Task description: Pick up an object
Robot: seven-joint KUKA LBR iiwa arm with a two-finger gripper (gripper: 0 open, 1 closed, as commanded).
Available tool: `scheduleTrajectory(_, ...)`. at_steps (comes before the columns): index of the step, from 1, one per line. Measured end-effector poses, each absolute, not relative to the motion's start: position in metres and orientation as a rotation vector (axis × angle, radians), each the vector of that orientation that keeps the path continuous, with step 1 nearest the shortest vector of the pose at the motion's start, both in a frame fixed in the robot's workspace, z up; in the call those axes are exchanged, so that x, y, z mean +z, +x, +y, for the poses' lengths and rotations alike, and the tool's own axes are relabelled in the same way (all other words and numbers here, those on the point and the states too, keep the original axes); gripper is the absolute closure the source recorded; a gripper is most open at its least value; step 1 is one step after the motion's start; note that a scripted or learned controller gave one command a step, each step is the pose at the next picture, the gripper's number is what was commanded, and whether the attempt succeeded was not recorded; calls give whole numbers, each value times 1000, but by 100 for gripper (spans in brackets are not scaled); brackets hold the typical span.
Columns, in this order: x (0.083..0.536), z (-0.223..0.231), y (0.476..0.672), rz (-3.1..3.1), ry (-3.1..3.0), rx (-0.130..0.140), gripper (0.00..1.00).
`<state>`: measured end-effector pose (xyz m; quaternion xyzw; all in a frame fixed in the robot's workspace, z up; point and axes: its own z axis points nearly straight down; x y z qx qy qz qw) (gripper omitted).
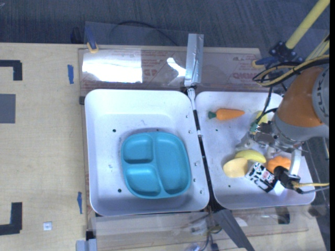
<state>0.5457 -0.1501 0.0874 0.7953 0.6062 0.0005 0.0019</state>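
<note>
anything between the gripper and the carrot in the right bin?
Nothing visible. The carrot lies alone at the far side of the right bin; the gripper sits nearer, over the banana and the yellow fruit.

A divided plate lies in the left bin; a carrot lies in the right bin.

Grey arm with orange band, black cables trailing beside it.

Robotics lab, pale plywood bench marked with black tape corners and blue tape tabs, two shallow white plastic bins side by side, grey carpet floor at far edge, grey-and-orange robot arm at right trailing yellow and black cables
</note>
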Motion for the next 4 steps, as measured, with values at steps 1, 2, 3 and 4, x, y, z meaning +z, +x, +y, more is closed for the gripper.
scheduleTrajectory(1, 87, -188, 491, 1793, 2576, 6, 0)
scheduleTrajectory(2, 98, -188, 493, 1788, 2573, 11, 100)
scheduleTrajectory(3, 88, -197, 529, 1957, 2452, 5, 100)
scheduleTrajectory(4, 251, -211, 521, 1700, 2634, 7, 100)
